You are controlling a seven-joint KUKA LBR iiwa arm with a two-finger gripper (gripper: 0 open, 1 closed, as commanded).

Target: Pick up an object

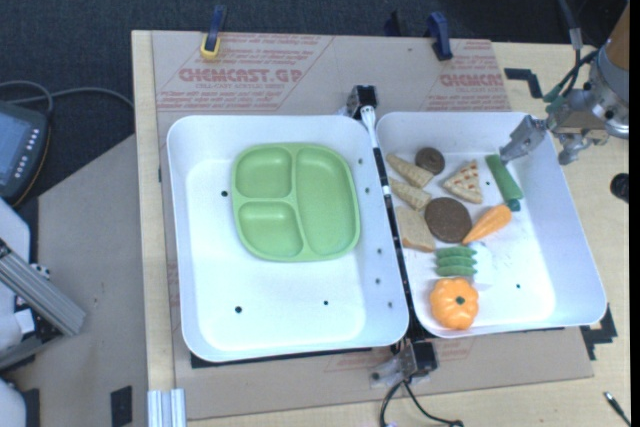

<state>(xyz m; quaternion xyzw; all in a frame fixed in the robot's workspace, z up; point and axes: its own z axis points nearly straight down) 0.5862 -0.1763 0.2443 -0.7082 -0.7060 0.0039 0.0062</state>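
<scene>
Down at the near end of the right white plastic bin (560, 275), a round orange toy pumpkin (454, 303) sits, with a green pea pod (456, 261) just behind it. Next up, a brown round patty (447, 218) touching an orange carrot (487, 224), then a pizza wedge (463, 182), a green stick (503, 178), pale bread pieces (409, 181) and a small dark disc (430, 159). Over in the left white bin (200, 245) lies a light green three-compartment plate (296, 201). Farthest back, the grey two-finger gripper (545, 143) hovers over the right bin's far corner, fingers spread apart, nothing between them.
</scene>
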